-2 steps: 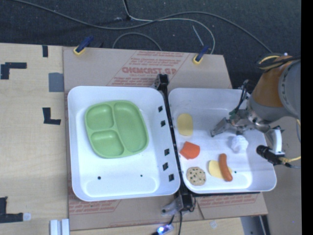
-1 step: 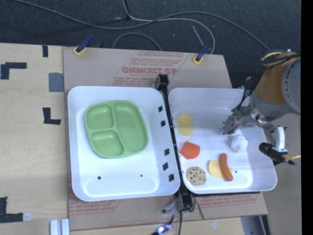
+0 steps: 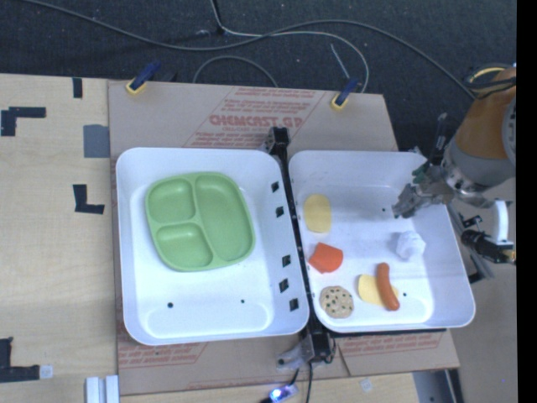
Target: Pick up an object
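Down at the near edge of the right bin [image 3: 436, 313] sits a round cookie [image 3: 336, 301], speckled with dark chips, and from there we swing up to the business end: the gripper [image 3: 413, 198] hangs over the far right part of that same bin, dark and small against the white floor, and whether it is spread or pressed together I honestly cannot tell from this angle; nothing shows between its tips. Closest to it is the pale crumpled white object [image 3: 409, 243], lying just on the near side of the gripper, almost straight below it in the scene, so that looks like the likeliest pick, though the task leaves the choice open. A bit nearer again and slightly left lies a red sausage [image 3: 387, 286], its long axis running from far-left to near-right, resting against a small yellow piece [image 3: 367, 289]. Off to the left of the gripper, well apart across bare bin floor, there's a yellow rounded item [image 3: 317, 213], and nearer than that an orange wedge [image 3: 326, 258]. Count them up: six loose objects in the right bin, one of each kind. Moving outward, the left bin [image 3: 134, 309] holds one green divided plate [image 3: 200, 220] with three compartments. One arm [image 3: 488, 137], grey with its orange band, reaches in from the right, and two yellow-and-blue clamps [image 3: 143, 77] pin the cardboard sheet [image 3: 252, 112] at the far side.
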Robot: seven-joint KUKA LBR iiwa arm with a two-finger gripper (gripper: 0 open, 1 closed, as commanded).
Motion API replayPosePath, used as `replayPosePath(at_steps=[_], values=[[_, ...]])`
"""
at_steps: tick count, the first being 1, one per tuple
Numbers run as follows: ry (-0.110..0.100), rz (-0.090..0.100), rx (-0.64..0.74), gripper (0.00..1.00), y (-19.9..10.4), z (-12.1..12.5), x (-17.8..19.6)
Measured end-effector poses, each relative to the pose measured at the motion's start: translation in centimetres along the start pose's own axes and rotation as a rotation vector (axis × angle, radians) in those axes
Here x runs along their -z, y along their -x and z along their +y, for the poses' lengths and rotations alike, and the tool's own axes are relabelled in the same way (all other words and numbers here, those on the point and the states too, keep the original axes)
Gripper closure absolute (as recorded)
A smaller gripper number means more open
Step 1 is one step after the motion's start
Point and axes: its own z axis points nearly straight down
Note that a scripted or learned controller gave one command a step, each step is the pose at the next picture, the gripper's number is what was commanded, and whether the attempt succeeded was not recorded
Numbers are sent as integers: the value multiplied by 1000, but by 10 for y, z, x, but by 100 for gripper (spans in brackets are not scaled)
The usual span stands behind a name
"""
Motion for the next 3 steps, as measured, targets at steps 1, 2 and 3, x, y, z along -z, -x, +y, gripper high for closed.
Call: replayPosePath(at_steps=[1,2,3], values=[[3,-1,1,100,-4,-1,63],[2,-1,1,100,-5,1,108],[-3,1,4,100,-54,-8,112]])
